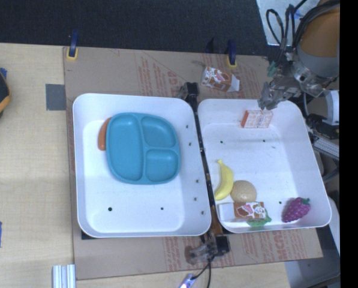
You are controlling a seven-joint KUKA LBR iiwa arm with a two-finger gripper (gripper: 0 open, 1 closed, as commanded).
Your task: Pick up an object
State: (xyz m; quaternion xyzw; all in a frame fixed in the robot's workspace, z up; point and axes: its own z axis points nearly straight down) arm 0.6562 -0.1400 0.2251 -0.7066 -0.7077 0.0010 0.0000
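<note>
Presently, right bin point(310, 161): small red-and-white carton point(256, 119) near the far wall, gripper point(267, 102) poised just above its right end; whether the gripper is open or closed, cannot tell, and nothing is visibly held. Near end of the same bin: banana point(224, 180), tan bun point(243, 191), printed packet point(250, 211), purple grapes point(295, 209). Left bin point(83, 161): blue divided tray point(144, 148), orange sausage point(102, 135) tucked at its left edge. Cardboard beyond the bins: one loose wrapper point(219, 79).
</note>
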